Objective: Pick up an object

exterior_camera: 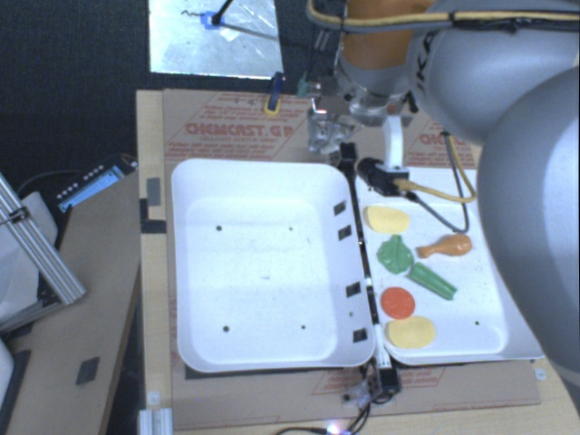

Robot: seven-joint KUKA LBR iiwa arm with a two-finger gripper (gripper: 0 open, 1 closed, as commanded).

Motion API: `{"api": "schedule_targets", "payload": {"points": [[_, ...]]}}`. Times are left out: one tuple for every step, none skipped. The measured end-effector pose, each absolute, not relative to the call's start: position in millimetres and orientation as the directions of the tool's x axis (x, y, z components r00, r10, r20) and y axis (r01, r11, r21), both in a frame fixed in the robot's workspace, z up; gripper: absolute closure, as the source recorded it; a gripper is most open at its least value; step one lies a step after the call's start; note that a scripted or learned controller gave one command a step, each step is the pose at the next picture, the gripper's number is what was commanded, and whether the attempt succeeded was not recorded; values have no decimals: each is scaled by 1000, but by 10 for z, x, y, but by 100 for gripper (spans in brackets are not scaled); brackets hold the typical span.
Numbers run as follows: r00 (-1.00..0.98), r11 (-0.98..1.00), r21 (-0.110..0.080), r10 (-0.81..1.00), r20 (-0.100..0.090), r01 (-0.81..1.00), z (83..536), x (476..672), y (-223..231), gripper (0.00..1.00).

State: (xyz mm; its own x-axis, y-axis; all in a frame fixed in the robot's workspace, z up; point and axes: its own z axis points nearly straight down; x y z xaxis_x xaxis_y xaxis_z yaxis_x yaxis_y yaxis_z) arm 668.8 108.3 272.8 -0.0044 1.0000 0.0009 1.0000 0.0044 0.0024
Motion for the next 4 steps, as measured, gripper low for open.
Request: {"api": "schedule_targets", "payload": {"points": [[-6,6,1,1000,1,1000,2630,6686,1238,100],[-8,8,-1,1000,1,1000,2366,6680,1663,100],[-5,5,3,1000,1,1000,2503,6689,1673,100],[-5,5,2,1000,1,1000,2552,6689,1682,100]]}}
